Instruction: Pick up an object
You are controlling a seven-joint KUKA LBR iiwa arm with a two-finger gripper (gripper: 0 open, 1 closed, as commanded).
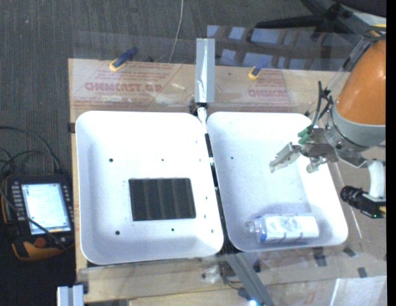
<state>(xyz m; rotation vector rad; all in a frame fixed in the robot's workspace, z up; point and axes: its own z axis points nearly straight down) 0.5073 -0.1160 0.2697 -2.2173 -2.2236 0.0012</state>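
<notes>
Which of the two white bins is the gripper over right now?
The right-hand bin, the one holding the white bottle lying on its side. The gripper hangs above it; the left bin holds a dark ribbed panel.

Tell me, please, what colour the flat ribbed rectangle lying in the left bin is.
The ribbed rectangle is dark grey to black with lengthwise stripes, clearest in the camera view.

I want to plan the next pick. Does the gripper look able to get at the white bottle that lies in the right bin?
Probably yes. The gripper hangs over the right bin, and the white bottle lies on its side near the front wall with nothing on it. That wall may crowd the fingers.
</notes>
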